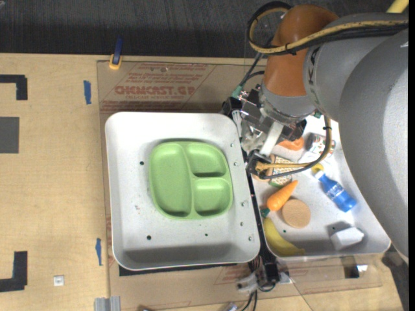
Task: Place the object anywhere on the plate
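Gripper (259, 149) low over the inner edge of the right bin; whether it is open or closed cannot be told from this angle.

Biggest in view is the grey arm (363, 76), reaching in from the right with its orange band above the wrist. Next, the left bin (123, 193) bears the green plate (191, 179), a three-part tray lying flat with bare compartments. The right bin (369, 235) holds the loose things: a yellow banana (280, 240) at the near inner corner, a tan round disc (297, 214) beside it, an orange carrot (281, 197) with a green tip lying just below and to the right of the gripper, apart from it, then a blue bottle (338, 194) and a white block (345, 236).
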`<state>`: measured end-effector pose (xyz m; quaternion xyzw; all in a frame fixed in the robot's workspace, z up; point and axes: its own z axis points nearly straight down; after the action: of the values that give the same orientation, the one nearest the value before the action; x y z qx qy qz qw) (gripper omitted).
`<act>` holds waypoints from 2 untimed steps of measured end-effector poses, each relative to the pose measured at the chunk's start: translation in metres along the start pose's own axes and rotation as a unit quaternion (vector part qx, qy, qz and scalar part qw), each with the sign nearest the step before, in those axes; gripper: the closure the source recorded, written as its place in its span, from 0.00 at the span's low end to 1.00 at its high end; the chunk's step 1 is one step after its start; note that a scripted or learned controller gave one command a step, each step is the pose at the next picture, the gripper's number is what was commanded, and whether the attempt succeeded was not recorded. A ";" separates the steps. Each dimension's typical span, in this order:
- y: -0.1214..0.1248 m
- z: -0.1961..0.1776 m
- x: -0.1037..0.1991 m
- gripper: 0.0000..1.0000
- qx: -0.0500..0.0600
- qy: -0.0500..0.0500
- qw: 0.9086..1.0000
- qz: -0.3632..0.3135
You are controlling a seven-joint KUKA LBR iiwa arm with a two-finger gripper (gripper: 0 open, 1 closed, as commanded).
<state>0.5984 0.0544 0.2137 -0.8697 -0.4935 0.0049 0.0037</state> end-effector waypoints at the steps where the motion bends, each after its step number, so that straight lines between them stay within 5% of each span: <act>1: 0.000 -0.001 0.000 0.00 -0.001 0.000 1.000 0.000; 2: -0.033 0.031 0.023 0.00 0.001 0.000 0.997 0.075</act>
<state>0.5809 0.0910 0.1829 -0.9043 -0.4268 0.0054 0.0039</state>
